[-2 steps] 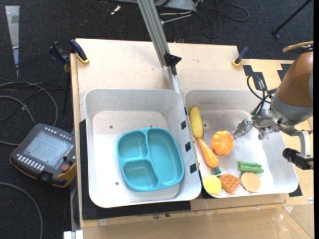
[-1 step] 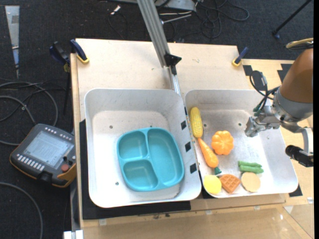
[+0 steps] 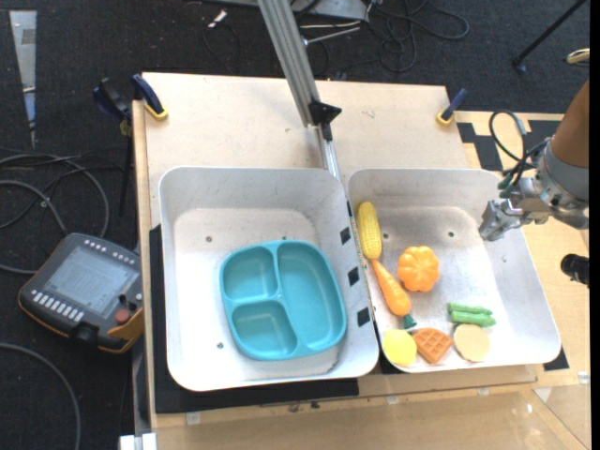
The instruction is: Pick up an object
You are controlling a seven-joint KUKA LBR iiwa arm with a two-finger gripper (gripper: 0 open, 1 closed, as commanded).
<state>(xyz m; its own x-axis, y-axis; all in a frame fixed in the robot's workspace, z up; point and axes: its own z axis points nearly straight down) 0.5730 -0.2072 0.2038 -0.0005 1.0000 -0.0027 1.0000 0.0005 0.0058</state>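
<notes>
While the end effector (image 3: 497, 216), finger state unclear, hangs at the right bin's (image 3: 534, 279) right rim, it must next descend toward the pumpkin (image 3: 418, 268).

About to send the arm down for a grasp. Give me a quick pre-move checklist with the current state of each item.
1. Gripper above the right bin, away from the toys: ok.
2. Nothing between its fingers: cannot tell, too small at this slant.
3. Targets in reach: ok. Corn, carrot, orange pumpkin and green beans lie in the right bin.
4. Room around a target: pumpkin ok; lemon, waffle and pale round piece are crowded at the front wall, not ok.
5. Corn and carrot sit end to end by the left wall: not ok for a clean grasp.
6. Blue divided tray sits in the left bin, clear of the path: ok.
</notes>
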